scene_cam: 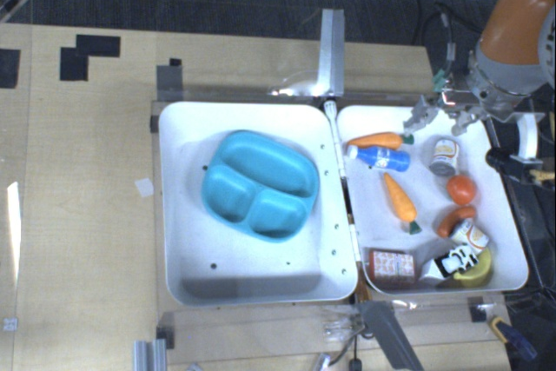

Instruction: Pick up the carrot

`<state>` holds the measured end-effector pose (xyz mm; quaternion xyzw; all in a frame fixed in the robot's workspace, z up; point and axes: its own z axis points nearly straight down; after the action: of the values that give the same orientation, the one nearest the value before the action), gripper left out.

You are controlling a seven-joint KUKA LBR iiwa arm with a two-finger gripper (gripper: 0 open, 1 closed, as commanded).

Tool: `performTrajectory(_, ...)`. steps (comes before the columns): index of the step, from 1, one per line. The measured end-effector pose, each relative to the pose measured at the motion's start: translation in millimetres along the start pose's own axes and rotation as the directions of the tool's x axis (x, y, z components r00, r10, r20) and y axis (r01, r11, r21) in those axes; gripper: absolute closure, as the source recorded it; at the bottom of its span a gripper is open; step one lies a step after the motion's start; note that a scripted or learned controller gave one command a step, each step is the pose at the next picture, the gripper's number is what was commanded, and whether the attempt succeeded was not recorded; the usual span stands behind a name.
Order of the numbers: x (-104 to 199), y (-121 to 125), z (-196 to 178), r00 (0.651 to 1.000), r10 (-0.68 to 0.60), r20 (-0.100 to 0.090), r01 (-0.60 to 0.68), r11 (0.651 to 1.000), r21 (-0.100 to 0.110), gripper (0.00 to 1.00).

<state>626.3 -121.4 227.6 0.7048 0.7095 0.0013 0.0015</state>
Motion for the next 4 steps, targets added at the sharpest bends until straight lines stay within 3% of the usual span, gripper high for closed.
performTrajectory(1,1,2,-12,1.0,-0.005,0.0,0.005,1.0,-0.006,1.0)
performTrajectory(2,1,2,-12,1.0,-0.005,0.0,0.005,1.0,-0.006,0.0)
performTrajectory(3,3,4,-23,1.0,-0.01,0.0,0.01,1.0,-0.012,1.0)
performTrajectory(4,3,4,-23,1.0,-0.01,0.001,0.01,1.0,-0.012,0.0)
